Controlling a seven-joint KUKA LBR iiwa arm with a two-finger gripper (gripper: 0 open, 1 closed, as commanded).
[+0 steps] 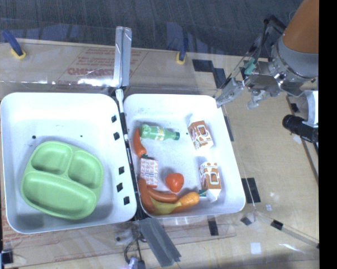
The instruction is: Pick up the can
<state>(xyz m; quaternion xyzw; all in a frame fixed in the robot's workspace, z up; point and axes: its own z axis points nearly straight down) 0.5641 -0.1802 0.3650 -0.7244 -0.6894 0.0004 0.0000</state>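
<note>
The can (149,171), small and white with a red patterned label, lies in the right bin (230,150) near its left wall, just above the pile of toy food. My gripper (235,98) hangs over the bin's far right corner, well up and to the right of the can. Its two fingers are spread apart, open, with nothing between them.
Around the can lie a green bottle (159,133), a red tomato (174,181), a banana and a carrot (174,203), an orange sausage (138,142) and two orange-white cartons (201,134) (210,176). A green divided plate (62,179) sits in the left bin (12,111).
</note>
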